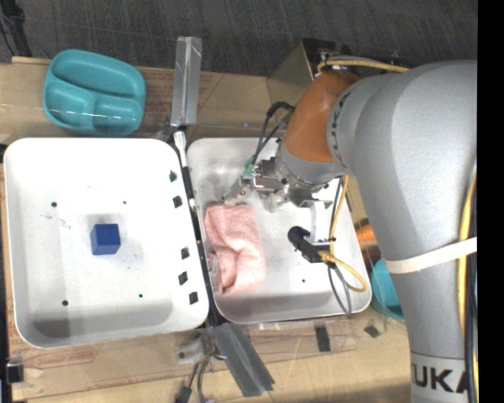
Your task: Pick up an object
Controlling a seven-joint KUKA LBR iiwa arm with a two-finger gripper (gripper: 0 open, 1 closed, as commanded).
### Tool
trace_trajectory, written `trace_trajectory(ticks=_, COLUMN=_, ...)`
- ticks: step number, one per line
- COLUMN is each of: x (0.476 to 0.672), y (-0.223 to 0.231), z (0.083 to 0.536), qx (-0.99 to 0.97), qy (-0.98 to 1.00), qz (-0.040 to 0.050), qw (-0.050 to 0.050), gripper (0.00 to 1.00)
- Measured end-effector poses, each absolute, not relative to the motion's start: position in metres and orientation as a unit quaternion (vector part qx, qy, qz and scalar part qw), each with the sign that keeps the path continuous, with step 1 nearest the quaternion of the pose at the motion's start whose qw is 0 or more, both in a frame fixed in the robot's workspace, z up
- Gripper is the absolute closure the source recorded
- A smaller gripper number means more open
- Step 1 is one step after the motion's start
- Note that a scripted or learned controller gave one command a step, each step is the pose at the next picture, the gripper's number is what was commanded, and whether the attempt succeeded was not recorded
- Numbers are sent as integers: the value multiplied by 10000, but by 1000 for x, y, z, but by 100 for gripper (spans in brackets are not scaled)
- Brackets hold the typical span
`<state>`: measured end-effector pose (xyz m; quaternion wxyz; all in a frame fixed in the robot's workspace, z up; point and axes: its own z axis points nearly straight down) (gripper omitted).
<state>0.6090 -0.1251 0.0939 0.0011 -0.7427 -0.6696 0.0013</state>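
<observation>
A crumpled pink cloth (233,248) lies along the left side of the right bin (273,306). A small blue cube (106,238) rests in the left bin (34,183), left of its middle. My gripper (254,188) hangs low over the upper part of the right bin, just above the cloth's top edge. The grey arm with its orange band covers the bin's right portion. Nothing shows between the fingers.
A teal divided tray (94,91) sits on the bench behind the left bin. A metal divider bar (185,82) runs between the bins at the back. A black cable connector (302,243) hangs over the right bin beside the cloth.
</observation>
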Motion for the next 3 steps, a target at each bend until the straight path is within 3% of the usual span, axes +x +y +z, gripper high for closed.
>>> trace_trajectory(ticks=1, x=610, y=-155, z=187, qx=-7636, qy=-6457, qz=-4, qw=-3, gripper=0)
trace_trajectory(ticks=2, x=596, y=-143, z=93, qx=-7430, qy=-6693, qz=6, qw=6, gripper=0)
trace_trajectory(ticks=3, x=561, y=-127, z=92, qx=-6895, qy=-7243, qz=3, qw=10, gripper=0)
